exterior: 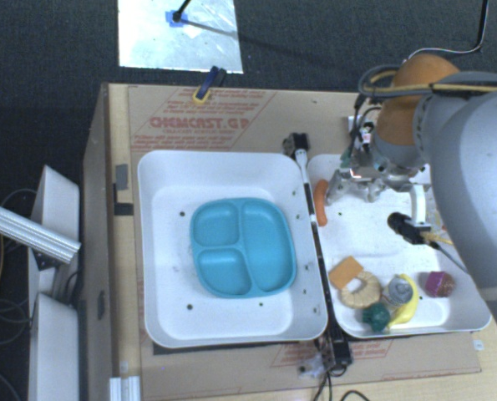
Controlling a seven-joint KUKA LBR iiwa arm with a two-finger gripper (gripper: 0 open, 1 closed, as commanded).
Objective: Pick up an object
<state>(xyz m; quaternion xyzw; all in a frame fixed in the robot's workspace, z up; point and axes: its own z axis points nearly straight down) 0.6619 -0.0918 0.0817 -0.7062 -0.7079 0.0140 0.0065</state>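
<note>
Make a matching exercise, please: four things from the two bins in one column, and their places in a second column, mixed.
Things:
1. blue plate
2. orange carrot
3. purple piece
4. claw

Places:
A. right bin, near its right wall
B. above the right bin's far part
C. middle of the left bin
D. right bin, along its left wall

Pairs: 1-C, 2-D, 3-A, 4-B

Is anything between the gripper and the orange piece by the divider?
Nothing visible does. The gripper sits over the upper part of the right bin, and the orange piece lies just to its left against the bin's wall, with bare white floor between them. The other items cluster at the bin's lower end.
</note>
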